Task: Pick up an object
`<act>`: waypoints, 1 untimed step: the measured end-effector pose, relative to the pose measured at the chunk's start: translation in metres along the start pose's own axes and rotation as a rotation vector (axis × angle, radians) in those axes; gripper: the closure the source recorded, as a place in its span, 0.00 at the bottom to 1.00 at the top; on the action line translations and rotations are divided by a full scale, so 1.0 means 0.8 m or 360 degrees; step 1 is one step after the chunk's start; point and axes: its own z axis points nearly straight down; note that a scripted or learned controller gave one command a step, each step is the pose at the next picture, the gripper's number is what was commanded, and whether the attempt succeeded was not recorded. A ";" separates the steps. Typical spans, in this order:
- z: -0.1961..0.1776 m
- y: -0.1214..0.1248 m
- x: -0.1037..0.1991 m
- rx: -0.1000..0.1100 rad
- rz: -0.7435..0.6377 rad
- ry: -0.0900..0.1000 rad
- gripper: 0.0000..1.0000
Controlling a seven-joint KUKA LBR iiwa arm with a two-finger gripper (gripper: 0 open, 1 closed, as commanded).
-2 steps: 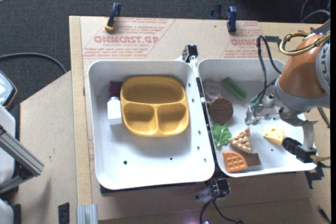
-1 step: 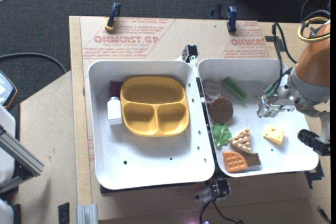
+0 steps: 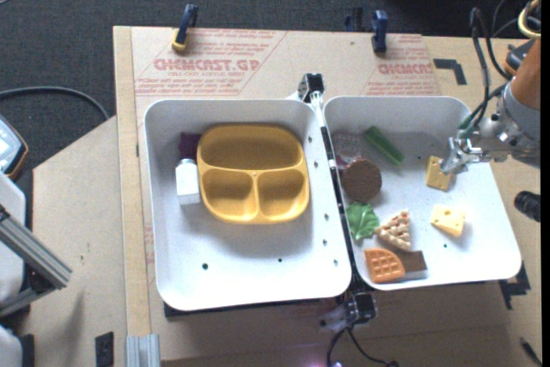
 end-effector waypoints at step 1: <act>-0.012 0.001 0.000 0.0003 0.0000 0.0002 1.00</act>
